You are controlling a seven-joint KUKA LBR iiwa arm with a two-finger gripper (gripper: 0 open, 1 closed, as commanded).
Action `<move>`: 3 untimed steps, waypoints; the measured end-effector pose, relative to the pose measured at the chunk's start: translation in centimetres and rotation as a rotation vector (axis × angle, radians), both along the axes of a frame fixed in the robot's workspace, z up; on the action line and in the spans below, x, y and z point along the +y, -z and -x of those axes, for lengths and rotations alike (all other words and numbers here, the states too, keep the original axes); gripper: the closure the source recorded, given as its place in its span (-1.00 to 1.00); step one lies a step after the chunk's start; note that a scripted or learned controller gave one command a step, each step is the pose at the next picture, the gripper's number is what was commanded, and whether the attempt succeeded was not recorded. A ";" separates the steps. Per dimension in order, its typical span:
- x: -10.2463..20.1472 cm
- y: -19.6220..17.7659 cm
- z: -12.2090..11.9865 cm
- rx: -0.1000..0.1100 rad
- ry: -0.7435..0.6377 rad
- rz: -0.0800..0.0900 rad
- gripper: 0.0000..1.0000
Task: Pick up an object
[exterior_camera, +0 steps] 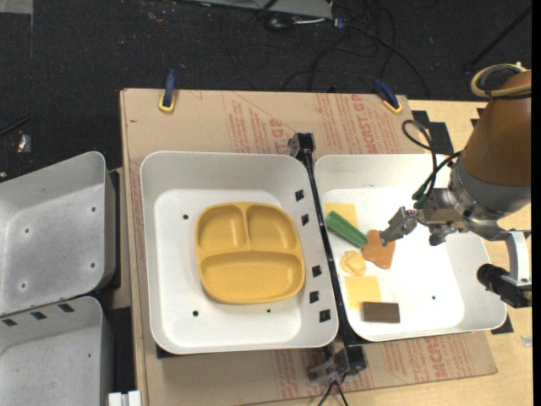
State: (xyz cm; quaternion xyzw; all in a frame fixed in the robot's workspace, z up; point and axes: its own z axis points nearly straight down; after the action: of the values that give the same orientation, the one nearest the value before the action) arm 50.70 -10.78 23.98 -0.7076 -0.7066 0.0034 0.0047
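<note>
The right bin (439,311) holds several small pieces. An orange piece (379,252) lies near its middle, with a green stick (345,227) to its upper left resting partly on a yellow square (341,213). A pale yellow lump (352,263), a second yellow square (363,290) and a brown block (380,312) lie below. My gripper (394,231) reaches in from the right and its tip sits at the orange piece's upper right edge, low over the bin floor. Nothing is seen lifted.
The left bin (169,311) holds a yellow divided plate (250,253). A black divider bar (317,227) runs between the bins. The arm's grey wrist and orange band (499,155) stand over the right bin's right side. Grey trays (51,218) lie off the bench at left.
</note>
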 end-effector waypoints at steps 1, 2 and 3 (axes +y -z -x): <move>0.0 -0.5 -0.2 -0.011 -0.002 0.001 -1.00; -0.1 5.9 -0.2 -0.005 0.000 0.001 -1.00; 0.7 12.0 -0.4 -0.006 0.000 0.000 -1.00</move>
State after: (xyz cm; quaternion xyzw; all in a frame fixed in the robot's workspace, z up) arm 51.06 -10.09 11.97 -0.7074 -0.7068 0.0014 0.0026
